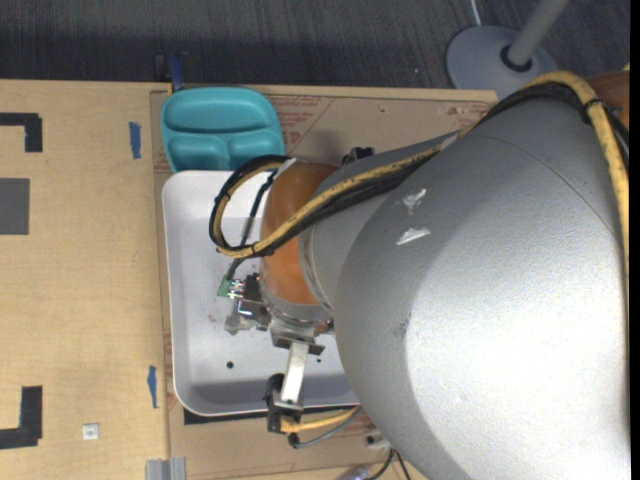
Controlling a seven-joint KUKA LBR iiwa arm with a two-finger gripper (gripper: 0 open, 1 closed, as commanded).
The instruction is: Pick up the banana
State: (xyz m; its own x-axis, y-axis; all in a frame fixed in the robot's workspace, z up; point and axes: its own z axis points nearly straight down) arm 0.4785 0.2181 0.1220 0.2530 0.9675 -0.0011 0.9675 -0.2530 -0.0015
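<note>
Over the white bin [190,268], poised low, claw [245,310] state impossible to tell, banana probably hidden beneath the arm [480,298]; risks clamping nothing or bumping the teal tray [220,128] if misaligned.

Bench [80,268] spans the view's L and ctr; floor lies behind it, at top. Bin [190,268] sits on the bench, approx mid-view. Moulded tray [220,128] lies directly behind the bin, its near edge touching or just overlapping the bin's far rim, can't tell which. Two tape strips on the bench, L of the bin: one [135,140] beside the tray, one [152,386] by the bin's near-L corner. Small square tag [90,430] lies well L of the bin, near the front edge. Arm [480,288] comes in from R, over the bin's R part. Gripper [240,310] is over the bin's middle. Cable loop [232,208] hangs above the bin's far half. Stand base [490,58] is on the floor behind the bench, R side.
</note>
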